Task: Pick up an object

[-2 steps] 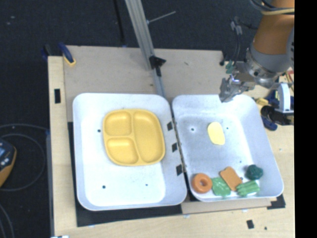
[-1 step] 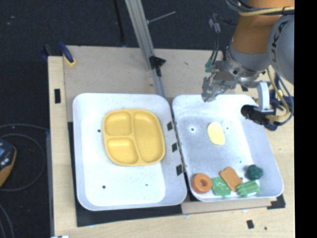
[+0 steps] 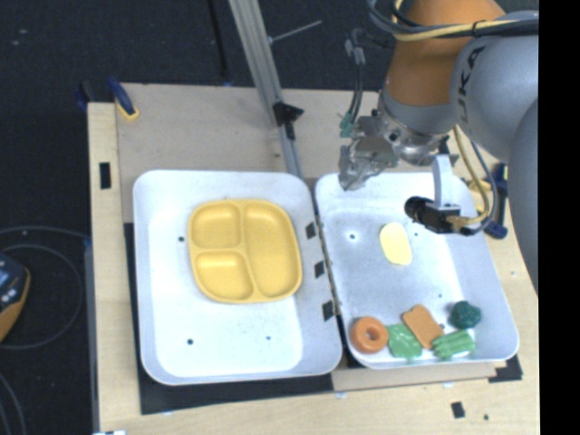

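The pale yellow oval piece lay alone near the middle of the right bin, apart from the orange ring, orange block and green pieces crowded along its near edge. My claw hung over that bin's far left corner, gripping nothing I could see; whether it was open, I could not tell. The left bin held a yellow divided tray on the counter.

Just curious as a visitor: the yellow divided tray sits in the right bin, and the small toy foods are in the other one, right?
Not quite. The camera view shows the yellow divided tray in the left bin; the small toy foods lie in the other one, the right bin.
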Motion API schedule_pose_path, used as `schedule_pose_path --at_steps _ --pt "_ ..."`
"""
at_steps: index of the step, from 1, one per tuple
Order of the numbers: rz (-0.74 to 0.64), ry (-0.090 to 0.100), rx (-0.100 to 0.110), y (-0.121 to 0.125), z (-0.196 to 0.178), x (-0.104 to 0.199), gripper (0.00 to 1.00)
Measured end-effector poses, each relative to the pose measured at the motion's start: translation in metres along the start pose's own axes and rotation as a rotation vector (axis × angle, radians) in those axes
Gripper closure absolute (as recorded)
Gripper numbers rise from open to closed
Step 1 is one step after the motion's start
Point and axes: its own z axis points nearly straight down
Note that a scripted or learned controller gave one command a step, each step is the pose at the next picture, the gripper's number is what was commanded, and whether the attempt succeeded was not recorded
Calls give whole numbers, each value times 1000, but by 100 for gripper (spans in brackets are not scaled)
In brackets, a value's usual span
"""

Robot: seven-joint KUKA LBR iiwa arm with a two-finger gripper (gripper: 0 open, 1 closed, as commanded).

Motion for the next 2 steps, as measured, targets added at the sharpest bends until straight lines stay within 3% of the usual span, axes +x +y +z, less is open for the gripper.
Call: schedule_pose_path --at_steps 2 --pt "-2 1 -2 9 0 107 100"
